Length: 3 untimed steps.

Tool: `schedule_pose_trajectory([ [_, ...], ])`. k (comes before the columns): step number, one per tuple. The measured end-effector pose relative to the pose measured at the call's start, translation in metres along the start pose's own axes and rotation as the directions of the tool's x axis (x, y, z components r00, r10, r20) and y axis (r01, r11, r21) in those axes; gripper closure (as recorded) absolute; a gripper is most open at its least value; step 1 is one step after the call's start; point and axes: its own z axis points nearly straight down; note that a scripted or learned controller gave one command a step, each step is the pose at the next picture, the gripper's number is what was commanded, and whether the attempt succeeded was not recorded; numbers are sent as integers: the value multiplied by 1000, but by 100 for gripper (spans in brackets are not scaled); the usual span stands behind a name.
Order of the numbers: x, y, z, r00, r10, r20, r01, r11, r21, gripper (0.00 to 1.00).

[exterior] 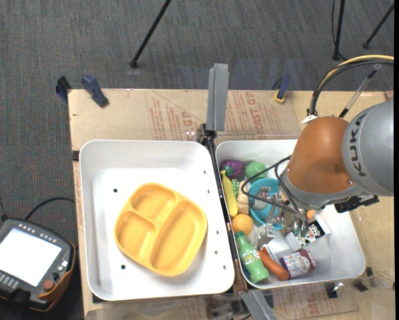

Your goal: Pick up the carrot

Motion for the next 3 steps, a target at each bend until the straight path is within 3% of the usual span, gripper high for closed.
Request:
schedule_pose_trajectory([
  [1,-20,-75,-24,1000,-19,1,19,1000,-1,0],
  [2,-5,-21,1,929,-371,0,371,929,-3,0],
  [3,-30,-82,-44,859,-511,4,511,859,-1,0],
])
